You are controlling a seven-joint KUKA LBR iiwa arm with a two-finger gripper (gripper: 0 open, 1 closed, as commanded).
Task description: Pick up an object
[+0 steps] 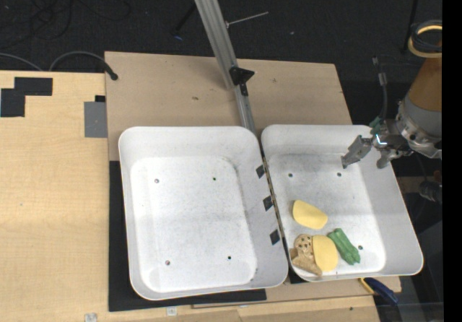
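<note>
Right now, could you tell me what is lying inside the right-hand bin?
In the right-hand bin, near its front left corner: a yellow piece, a second yellow piece overlapping a tan speckled object, and a green object. What the second yellow piece covers cannot be seen.

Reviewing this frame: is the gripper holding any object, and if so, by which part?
Nothing is held. The gripper hangs open over the right bin's far right side, apart from the yellow piece and the green piece.
</note>
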